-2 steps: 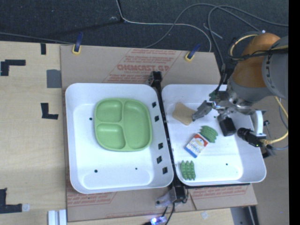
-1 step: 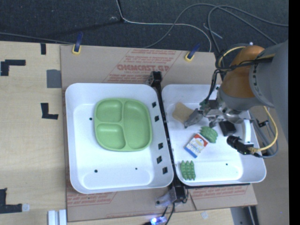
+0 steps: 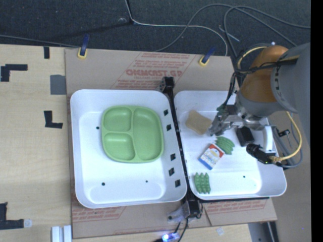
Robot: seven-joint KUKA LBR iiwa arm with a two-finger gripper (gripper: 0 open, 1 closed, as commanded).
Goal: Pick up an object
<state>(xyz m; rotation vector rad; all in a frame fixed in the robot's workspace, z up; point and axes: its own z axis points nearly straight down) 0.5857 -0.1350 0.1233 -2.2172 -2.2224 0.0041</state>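
Observation:
My gripper [image 3: 218,127] hangs low over the right bin [image 3: 242,185], its tips right beside a tan block [image 3: 197,122] near the bin's upper left. Just below the gripper lie a small green leafy item [image 3: 225,144] and a white, blue and red packet [image 3: 211,156]. A ridged green piece [image 3: 202,183] rests near the bin's front edge. Nothing shows between the tips.
The left bin [image 3: 86,135] holds a light green divided plate [image 3: 132,133]. A black divider with clips [image 3: 174,135] runs between the bins. Cables loop behind the arm [image 3: 262,79] at the right.

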